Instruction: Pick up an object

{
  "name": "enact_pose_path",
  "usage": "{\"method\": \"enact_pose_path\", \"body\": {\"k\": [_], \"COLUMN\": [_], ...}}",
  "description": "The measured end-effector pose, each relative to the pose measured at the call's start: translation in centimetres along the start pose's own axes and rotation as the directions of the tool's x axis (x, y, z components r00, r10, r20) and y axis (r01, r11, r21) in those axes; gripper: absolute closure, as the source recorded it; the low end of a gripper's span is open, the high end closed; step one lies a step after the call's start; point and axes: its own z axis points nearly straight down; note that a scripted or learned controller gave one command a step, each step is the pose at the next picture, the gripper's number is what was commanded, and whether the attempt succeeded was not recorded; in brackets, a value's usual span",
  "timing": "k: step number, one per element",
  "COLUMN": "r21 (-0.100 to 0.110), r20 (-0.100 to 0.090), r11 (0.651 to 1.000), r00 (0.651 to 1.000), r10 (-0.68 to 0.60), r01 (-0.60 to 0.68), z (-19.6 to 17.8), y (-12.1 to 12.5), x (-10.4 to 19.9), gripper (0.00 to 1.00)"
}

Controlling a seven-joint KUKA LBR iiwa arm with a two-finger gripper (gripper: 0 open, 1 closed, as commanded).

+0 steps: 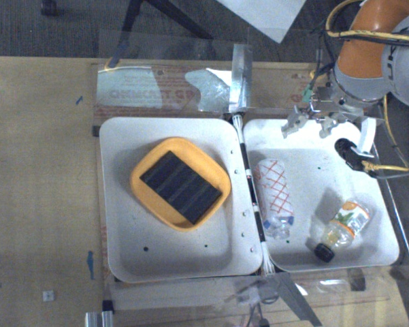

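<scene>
The gripper (312, 123) hangs over the far edge of the right bin (388, 247), fingers spread apart with nothing between them. Two objects lie in that bin — a clear bottle with a red lattice label (273, 188) by the divider, and a small dark-capped bottle (340, 230) nearer the front. The left bin (116, 244) holds an orange tray (180, 182).

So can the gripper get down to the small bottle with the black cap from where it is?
Probably yes. The gripper sits over the right bin's far edge, and the bottle lies alone near the front, apart from the clear red-patterned bottle, with nothing above it.
</scene>
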Motion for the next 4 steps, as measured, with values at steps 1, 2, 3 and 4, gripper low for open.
{"method": "enact_pose_path", "body": {"k": [1, 2, 3, 4], "r21": [-0.009, -0.004, 0.0, -0.005], "r20": [0.0, 0.002, -0.001, -0.004], "r11": [1.0, 1.0, 0.986, 0.982], "r00": [1.0, 1.0, 0.986, 0.982], "r10": [0.024, -0.024, -0.169, -0.19], "r01": [-0.024, 0.024, 0.169, 0.19], "z": [10.9, 6.5, 7.6, 10.7], "y": [-6.4, -5.1, -9.5, -14.8], "x": [1.0, -4.5, -8.9, -10.9], "gripper": [0.0, 0.0, 0.0, 0.0]}}
